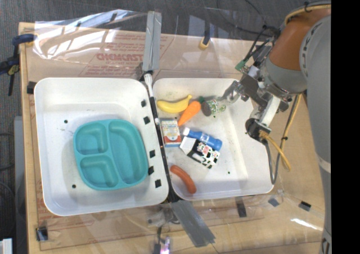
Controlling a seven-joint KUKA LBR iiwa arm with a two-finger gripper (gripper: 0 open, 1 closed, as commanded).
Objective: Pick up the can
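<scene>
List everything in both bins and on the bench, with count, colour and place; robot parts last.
bins: 2, white, side by side on the bench
tray: 1, teal, left bin
banana: 1, yellow, right bin, top left
carrot: 1, orange, beside the banana
can: 1, greenish, lying by the gripper
small carton: 1, white and orange, by the divider
milk carton: 1, blue, black and white, right bin centre
sausage: 1, red, right bin bottom
arm: 1, grey and orange, right
gripper: 1, at the can
</scene>
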